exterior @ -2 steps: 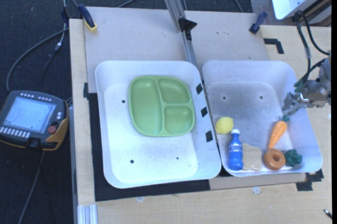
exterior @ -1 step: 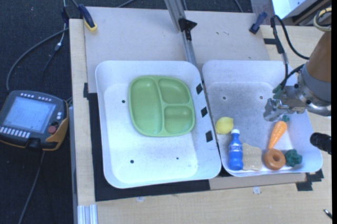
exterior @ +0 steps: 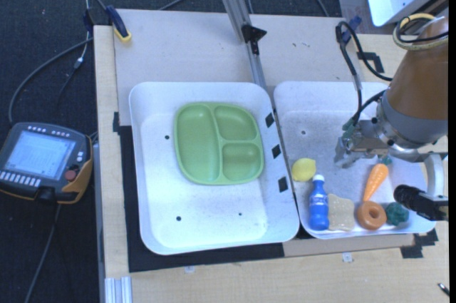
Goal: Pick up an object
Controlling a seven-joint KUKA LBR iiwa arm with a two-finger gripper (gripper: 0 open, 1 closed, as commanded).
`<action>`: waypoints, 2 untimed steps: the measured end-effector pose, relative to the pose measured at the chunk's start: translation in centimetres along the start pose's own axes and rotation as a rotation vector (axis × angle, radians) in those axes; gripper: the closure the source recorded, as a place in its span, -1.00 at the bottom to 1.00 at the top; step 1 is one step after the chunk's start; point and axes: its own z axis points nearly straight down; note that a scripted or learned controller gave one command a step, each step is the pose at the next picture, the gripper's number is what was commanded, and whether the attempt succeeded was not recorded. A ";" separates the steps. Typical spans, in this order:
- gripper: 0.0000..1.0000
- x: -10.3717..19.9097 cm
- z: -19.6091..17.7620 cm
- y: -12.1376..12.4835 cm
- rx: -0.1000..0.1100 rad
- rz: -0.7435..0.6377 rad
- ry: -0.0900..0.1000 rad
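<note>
While the arm [exterior: 420, 91] hangs over the right bin [exterior: 313, 98], nothing in the view shows an object lifted, so the pick looks not yet done. The jaws [exterior: 350, 150] sit low above bare bin floor, just left of the carrot [exterior: 375, 182] and right of the lemon [exterior: 304, 169]; whether they are spread or closed I cannot tell at this size, and I see nothing between them. All candidate objects lie along the near edge of the right bin: the lemon, a blue bottle [exterior: 318, 203] with a white cap, a pale sponge-like block [exterior: 341, 212] touching the bottle, an orange ring [exterior: 370, 215], a dark green piece [exterior: 397, 213] and the carrot leaning toward the ring. By my judgement the carrot or lemon is the nearest target, and what is left is to descend, close and lift. Crowding is the main obstacle: bottle, block and ring touch one another, and the bin wall is close behind them. Cables [exterior: 356, 59] trail near the wrist. The left bin [exterior: 153, 223] carries a green 3-part plate [exterior: 218, 143]; a pendant [exterior: 43, 162] lies off the tabletop [exterior: 178, 45] at left.
</note>
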 end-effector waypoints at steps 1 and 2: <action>1.00 5.6 -0.7 0.7 -0.004 0.000 -0.002; 1.00 11.9 -0.7 0.7 -0.003 -0.002 0.000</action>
